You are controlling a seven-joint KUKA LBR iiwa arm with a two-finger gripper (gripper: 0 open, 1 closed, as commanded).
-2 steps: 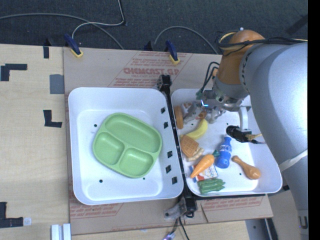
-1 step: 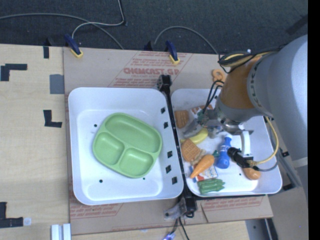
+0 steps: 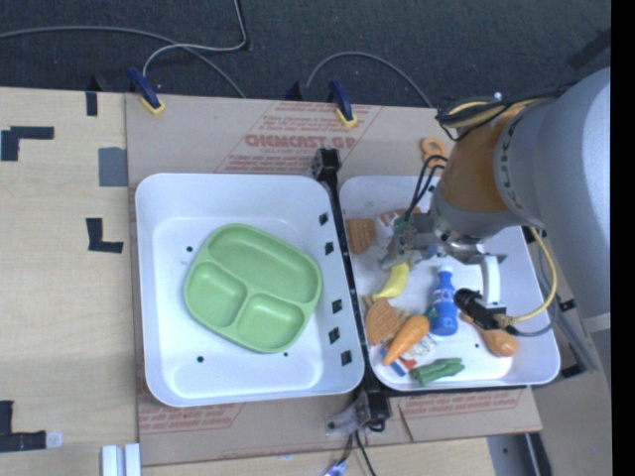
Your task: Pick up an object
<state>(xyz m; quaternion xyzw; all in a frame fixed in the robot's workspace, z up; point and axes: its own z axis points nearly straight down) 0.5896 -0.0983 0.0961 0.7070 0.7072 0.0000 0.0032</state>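
Setting: a light wooden worktop (image 3: 60, 296) seen from above at a slant, with a sheet of brown cardboard (image 3: 248, 137) under two shallow white bins that sit side by side.
Left bin (image 3: 159, 266): fills the centre-left of the frame and holds a pale green divided plate (image 3: 253, 288) with three compartments, lying flat near the bin's middle.
Right bin (image 3: 536, 365): sits at centre-right, touching the left bin along a black clamp strip, and holds a crowd of small toy foods.
Arm (image 3: 556, 167): grey with an orange band, reaching in from the right edge of the frame and hanging over the upper half of the right bin.
Hand (image 3: 422, 246): dark, low over the upper middle of the right bin, just above the banana; whether its jaws are open or closed cannot be told, and nothing is seen gripped in it.
Banana (image 3: 394, 282): yellow, just below the hand, near the bin's centre-left.
Blue bottle (image 3: 444, 305): white-capped, standing just right of the banana.
Carrot (image 3: 406, 338): orange, lying at a slant below the bottle, toward the bin's lower middle.
Waffle pieces: one brown piece (image 3: 360, 234) at the bin's upper left, another (image 3: 381, 318) beside the carrot.
Green vegetable (image 3: 437, 370): lies along the bin's lower edge.
Cables: thin black and white wires (image 3: 238, 28) loop across the dark floor at the top, with blue and yellow clips (image 3: 147, 91) on the cardboard's upper edge.
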